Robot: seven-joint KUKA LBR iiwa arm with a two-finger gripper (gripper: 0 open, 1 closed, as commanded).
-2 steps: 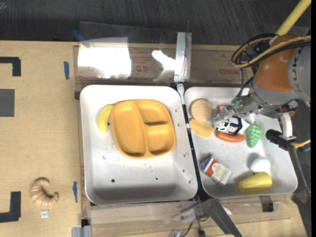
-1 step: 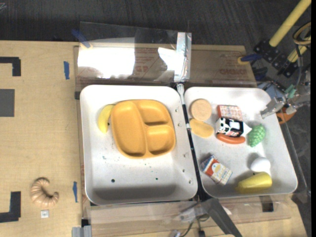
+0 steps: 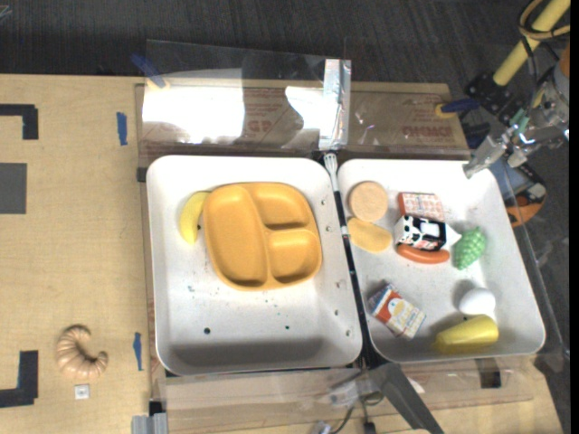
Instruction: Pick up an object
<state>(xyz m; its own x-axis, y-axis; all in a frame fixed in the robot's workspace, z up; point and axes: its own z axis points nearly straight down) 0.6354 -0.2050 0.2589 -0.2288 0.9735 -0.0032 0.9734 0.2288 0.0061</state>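
Observation:
The right bin (image 3: pixel 516 242) holds several toy foods. A round tan bun (image 3: pixel 368 200) and a yellow slice (image 3: pixel 369 235) lie near its left wall. Beside them are a red-and-white box (image 3: pixel 422 204), a black-and-white carton (image 3: pixel 422 231) and an orange sausage (image 3: pixel 423 255). A green broccoli (image 3: pixel 469 248), a white egg (image 3: pixel 477 300), a yellow fruit (image 3: pixel 466 332) and a small orange carton (image 3: pixel 398 312) lie nearer the front and right. My gripper (image 3: pixel 508 145) hangs over the bin's far right corner, apart from all of them.
The left bin (image 3: pixel 172 315) holds an orange divided plate (image 3: pixel 262 233) with a yellow banana (image 3: pixel 190 215) at its left edge. A toy croissant (image 3: pixel 81 351) lies on the bench at the front left. A clear plastic sheet (image 3: pixel 271 107) stands behind the bins.

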